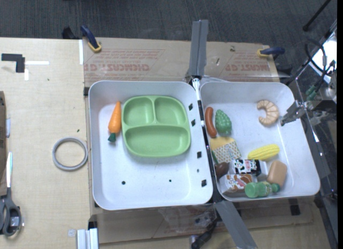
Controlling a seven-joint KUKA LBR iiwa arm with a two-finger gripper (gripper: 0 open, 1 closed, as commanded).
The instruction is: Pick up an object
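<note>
nothing is being held yet: the gripper (289, 115) is hovering at the right bin's (300, 191) right edge, jaw state i cannot tell, beside the croissant (267, 111) lying far right.

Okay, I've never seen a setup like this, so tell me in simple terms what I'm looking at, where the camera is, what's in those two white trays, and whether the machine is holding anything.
This is one camera fixed above a workbench, looking down at a slant. Two shallow white bins sit side by side. The left bin holds a green divided plate with a toy carrot beside it. The right bin holds toy food: a croissant, a corn cob, a sausage, a green vegetable, and a cluster of small items near the front. The robot arm reaches in from the right; its gripper sits at the right bin's edge near the croissant. Nothing is visibly between its fingers.
</note>
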